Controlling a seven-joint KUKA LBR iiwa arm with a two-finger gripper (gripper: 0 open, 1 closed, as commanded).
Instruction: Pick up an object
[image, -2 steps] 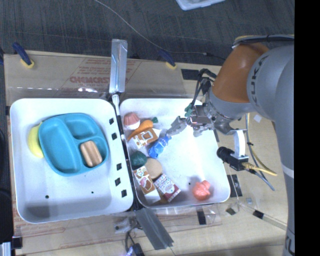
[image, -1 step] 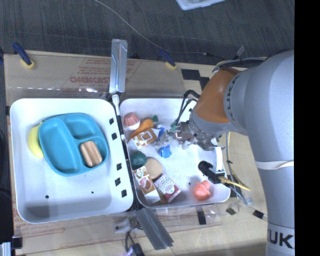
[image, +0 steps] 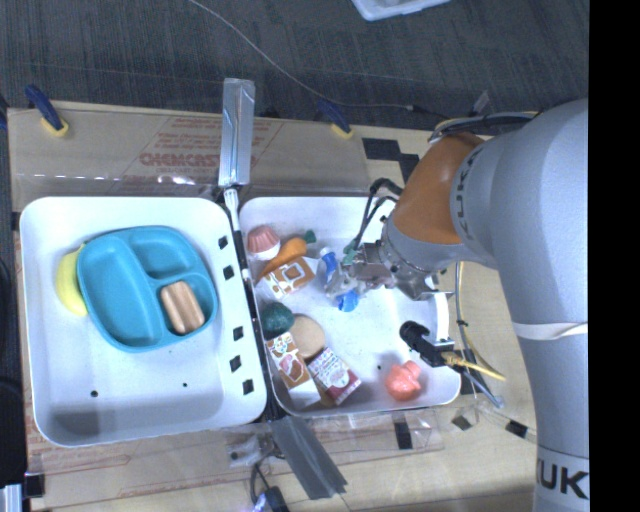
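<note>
Left bin (image: 60, 400): yellow item (image: 66, 280) at its left edge beside blue divided tray (image: 130, 290), brown bun-like piece (image: 182, 306) in the tray's right compartment. Right bin (image: 330, 212): pink-topped cup (image: 263, 240) and carrot (image: 287, 254) at top-left corner, cartons (image: 312, 368) along bottom edge, pink toy (image: 404, 381) at bottom-right corner. Gripper (image: 352, 272) low over bin centre, touching small blue object (image: 346, 299); finger state cannot tell

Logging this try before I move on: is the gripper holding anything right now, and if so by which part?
Cannot be told. The gripper is low in the right bin, right at a small blue object, but nothing shows clearly between its jaws.
</note>
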